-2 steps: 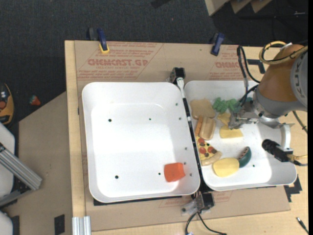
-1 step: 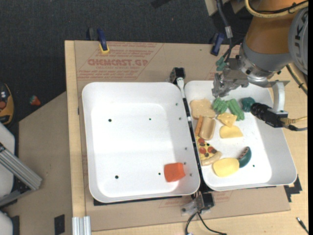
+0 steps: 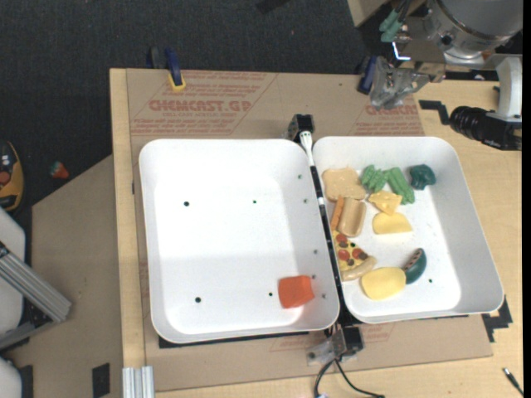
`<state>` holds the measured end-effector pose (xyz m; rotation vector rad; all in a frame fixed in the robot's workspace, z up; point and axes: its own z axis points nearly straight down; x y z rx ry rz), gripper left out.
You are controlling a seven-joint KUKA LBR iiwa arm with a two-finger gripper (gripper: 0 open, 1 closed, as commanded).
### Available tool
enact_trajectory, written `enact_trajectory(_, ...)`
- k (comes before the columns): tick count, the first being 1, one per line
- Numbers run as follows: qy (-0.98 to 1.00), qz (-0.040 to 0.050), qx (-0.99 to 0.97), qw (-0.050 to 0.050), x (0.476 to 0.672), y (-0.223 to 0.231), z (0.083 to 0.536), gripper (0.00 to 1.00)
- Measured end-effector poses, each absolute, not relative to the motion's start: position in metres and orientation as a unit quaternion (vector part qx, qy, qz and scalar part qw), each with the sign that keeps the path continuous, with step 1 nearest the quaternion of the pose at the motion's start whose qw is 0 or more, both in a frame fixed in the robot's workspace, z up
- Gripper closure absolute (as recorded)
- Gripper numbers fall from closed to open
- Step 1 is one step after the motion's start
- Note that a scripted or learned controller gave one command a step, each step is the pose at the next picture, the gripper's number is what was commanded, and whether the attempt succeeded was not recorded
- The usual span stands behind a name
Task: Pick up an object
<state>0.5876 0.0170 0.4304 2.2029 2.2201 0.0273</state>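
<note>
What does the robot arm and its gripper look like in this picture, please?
The arm is a thick rounded grey cylinder with an orange band at its top edge. Below it sits a lighter silvery wrist ring. The gripper is a small grey metal piece, with a teal green part and thin cables beside it.

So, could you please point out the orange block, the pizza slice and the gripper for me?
orange block [image 3: 295, 291]: camera view, centre of its top face, in the left bin.
pizza slice [image 3: 352, 256]: camera view, its topped middle, in the right bin.
gripper [image 3: 388, 96]: camera view, at its tip, above the right bin's far edge.
</note>
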Motion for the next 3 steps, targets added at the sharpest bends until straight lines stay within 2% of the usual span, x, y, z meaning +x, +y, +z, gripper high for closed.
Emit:
enact_trajectory(1,0.709,-0.0032,0.705,-0.004,0.538,0.073,0.346,1.00)
enact_trajectory(2,0.710,0.0066,0.705,0.004,0.566,0.133,0.459,1.00)
enact_trajectory(3,0.710,-0.0040,0.705,-0.003,0.551,0.203,0.371,1.00)
